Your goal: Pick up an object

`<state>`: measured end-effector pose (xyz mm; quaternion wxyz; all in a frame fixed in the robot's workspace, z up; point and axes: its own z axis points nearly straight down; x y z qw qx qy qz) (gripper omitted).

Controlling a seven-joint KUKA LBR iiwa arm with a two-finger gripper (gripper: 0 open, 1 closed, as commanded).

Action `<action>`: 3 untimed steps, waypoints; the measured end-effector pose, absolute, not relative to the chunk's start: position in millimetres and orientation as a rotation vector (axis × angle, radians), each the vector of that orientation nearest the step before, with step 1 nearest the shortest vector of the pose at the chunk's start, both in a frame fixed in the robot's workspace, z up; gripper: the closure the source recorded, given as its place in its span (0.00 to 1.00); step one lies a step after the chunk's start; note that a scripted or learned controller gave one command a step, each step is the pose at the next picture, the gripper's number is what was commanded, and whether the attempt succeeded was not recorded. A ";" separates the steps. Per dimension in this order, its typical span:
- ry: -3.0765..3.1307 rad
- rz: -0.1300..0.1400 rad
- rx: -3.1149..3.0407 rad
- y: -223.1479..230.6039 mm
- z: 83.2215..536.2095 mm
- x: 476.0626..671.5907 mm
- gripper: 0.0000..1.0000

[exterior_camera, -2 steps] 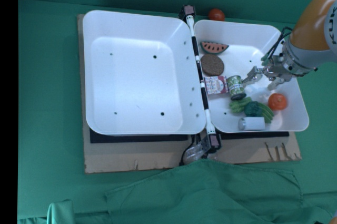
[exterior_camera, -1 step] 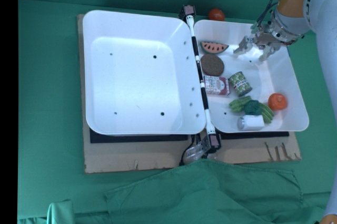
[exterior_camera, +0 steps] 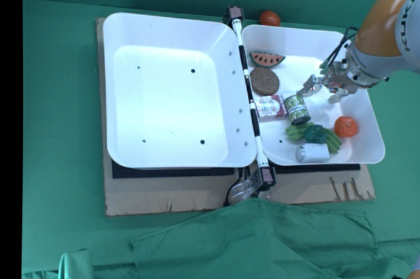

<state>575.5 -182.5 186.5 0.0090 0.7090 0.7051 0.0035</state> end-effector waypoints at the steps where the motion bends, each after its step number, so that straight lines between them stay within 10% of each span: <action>1: 2.198 0.015 2.211 -175.0 186.8 513.4 0.00; 2: 2.210 0.010 2.210 -188.2 184.4 611.6 0.00; 3: 2.222 0.008 2.205 -186.4 232.5 618.9 0.00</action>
